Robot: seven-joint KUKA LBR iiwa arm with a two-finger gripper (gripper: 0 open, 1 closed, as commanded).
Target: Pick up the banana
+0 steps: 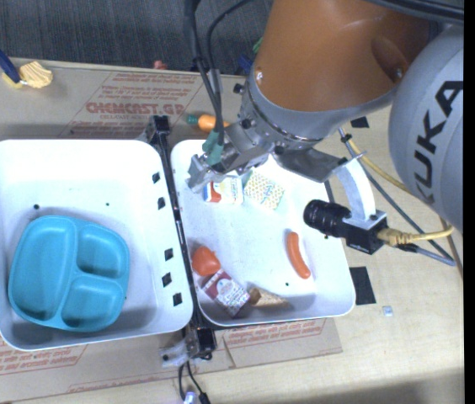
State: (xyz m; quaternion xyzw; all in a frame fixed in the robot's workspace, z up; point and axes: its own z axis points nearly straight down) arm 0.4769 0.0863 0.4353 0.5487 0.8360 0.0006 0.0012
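White right bin [338,297] holds hot dog [298,254] at 4 o'clock, tomato [205,261] at 8; gripper [208,171] finger state cannot be told.

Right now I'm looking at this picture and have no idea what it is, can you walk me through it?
It is one camera looking down at a slant on a bench. The big grey and orange machine reaching in from the right is a robot arm; its claw hangs over the right white bin. That bin holds small toy foods: a hot dog, a tomato-like red piece and some packets. The left white bin holds a blue divided plate. I cannot make out a banana, or anything held in the claw.
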